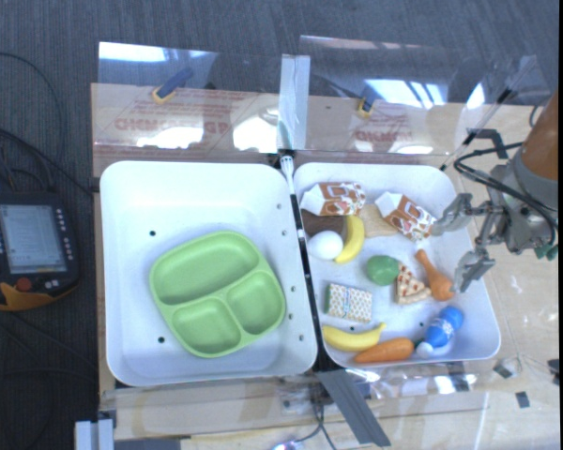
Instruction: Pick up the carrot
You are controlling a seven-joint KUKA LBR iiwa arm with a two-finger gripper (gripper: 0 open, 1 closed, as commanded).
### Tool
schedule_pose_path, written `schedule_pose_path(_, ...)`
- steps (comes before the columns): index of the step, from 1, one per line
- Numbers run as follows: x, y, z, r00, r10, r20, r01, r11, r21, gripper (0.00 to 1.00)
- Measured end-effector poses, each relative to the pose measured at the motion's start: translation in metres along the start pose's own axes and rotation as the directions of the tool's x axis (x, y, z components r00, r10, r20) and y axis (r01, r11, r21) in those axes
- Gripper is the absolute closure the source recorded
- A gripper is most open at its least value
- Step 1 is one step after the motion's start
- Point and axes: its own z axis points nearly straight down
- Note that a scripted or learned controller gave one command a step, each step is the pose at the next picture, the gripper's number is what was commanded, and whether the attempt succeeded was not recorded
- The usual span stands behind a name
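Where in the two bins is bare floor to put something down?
Left bin: bare white floor all around the green tray, widest along the top. Right bin: crowded with toy food; only a small patch between the green ball and the bananas.

Orange carrot (384, 351), green tray (218, 293)

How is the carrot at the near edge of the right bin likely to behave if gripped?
The carrot looks like smooth moulded plastic, so probably stiff, light and a bit slippery. Its tapered round body may roll or pivot. It lies against a banana, which might get nudged.
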Motion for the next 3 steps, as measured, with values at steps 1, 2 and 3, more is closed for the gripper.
schedule_pose_path(1, 0.016, -0.006, 0.134, 0.997, -0.073, 0.024, 0.073, 0.997, 0.005, 0.00)
schedule_pose_path(2, -0.019, 0.028, 0.142, 0.999, 0.019, 0.028, -0.020, 1.000, 0.009, 0.00)
schedule_pose_path(3, -0.035, 0.061, 0.142, 0.987, 0.158, 0.030, -0.158, 0.987, 0.005, 0.00)
